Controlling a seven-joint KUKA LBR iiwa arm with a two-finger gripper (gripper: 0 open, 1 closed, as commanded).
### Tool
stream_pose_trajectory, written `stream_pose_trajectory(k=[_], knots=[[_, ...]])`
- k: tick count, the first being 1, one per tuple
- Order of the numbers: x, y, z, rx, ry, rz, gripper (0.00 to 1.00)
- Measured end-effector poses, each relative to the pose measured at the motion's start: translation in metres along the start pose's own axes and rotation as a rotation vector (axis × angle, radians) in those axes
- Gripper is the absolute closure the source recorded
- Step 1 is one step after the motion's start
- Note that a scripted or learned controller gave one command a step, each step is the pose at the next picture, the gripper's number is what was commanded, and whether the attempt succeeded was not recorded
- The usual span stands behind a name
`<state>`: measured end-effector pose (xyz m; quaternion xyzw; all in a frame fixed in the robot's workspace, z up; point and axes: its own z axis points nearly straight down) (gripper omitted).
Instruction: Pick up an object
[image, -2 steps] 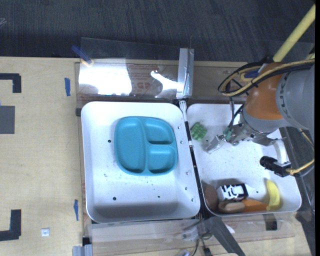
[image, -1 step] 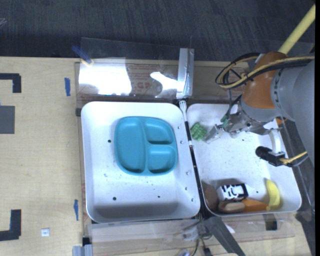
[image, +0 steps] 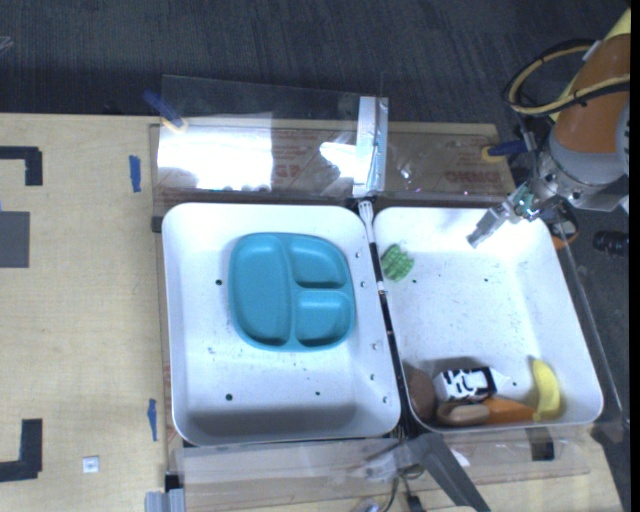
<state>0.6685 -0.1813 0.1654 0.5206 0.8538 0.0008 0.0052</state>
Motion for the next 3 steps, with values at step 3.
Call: stream_pose_trajectory(k=[3], knots=[[0.024,0.012,-0.051,0.003,0.002,0.321,0.0]])
